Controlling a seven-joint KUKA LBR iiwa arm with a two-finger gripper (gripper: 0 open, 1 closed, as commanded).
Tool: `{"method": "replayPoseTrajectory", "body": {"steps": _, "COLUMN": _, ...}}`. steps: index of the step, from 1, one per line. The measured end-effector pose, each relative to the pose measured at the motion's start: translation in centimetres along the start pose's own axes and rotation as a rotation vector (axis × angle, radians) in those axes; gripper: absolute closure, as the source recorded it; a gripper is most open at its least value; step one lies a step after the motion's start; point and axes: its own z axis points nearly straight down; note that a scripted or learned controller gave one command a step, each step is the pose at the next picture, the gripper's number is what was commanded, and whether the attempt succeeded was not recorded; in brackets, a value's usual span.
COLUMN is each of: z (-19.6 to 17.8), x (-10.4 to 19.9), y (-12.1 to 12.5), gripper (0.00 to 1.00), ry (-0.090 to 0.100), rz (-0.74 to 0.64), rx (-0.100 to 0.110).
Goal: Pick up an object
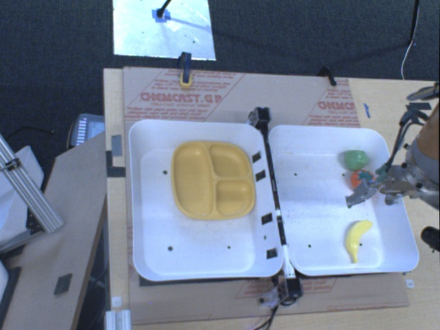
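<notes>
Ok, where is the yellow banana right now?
In the camera view the banana lies in the right bin, near its front right corner, just below the gripper and apart from the green object further back.

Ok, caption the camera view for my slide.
Gripper hovers in right bin among green toy, orange toy, banana; yellow tray in left bin.

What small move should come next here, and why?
Probably a short drop onto the orange item. The end effector sits in the right bin just beside it, with the green item behind and the banana nearer the camera. Nothing is seen held.
</notes>
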Motion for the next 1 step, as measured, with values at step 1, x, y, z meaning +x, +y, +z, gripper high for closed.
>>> {"method": "replayPoseTrajectory", "body": {"steps": 1, "z": -0.54, "x": 0.03, "y": 0.26, "gripper": 0.00, "ry": -0.003, "rz": -0.003, "rx": -0.012}}
